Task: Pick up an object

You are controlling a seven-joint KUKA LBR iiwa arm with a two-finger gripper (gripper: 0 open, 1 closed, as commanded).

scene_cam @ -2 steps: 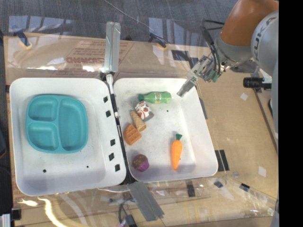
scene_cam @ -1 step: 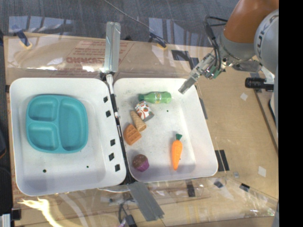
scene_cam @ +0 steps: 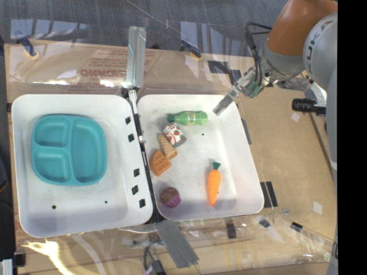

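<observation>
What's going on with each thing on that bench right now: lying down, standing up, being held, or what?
Gripper: above the right bin's upper right corner, holding nothing.
Green bottle: lying on its side, right bin.
Carrot: lying flat, leaf end away from the camera.
Small carton: tipped over, beside the cone.
Cone: lying flat.
Waffle: lying flat.
Purple fruit: resting near the front edge.
Teal plate: flat in the left bin, right side up.

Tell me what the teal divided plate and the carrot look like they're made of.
The teal divided plate looks like molded plastic, smooth with a soft sheen. The carrot seems to be a plastic toy: uniform orange, glossy highlight, though rubber can't be ruled out.
</observation>
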